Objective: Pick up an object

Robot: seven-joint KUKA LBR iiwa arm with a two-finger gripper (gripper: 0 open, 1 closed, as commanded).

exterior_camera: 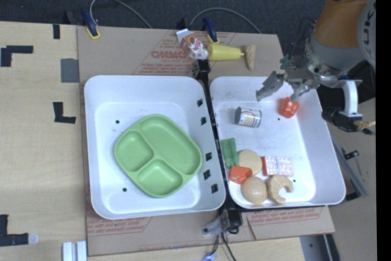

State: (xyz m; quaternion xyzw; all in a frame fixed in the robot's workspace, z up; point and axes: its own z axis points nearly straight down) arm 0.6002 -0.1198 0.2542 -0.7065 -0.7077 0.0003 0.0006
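Tool: fingers spread apart, nothing between them, poised over the right bin's far end. Red object lies just beside the nearer finger (small can close by). Step, as judged: approach. Next move calls for centring over the object, then descending.

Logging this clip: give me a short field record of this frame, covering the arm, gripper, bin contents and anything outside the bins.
arm: enters from the right, over the right bin
gripper: open, nothing between its fingers
nearest item: red object, beside one finger
right bin: small can on its side; toy foods clustered at the near end
left bin: green divided plate
outside bins: yellow item on cardboard
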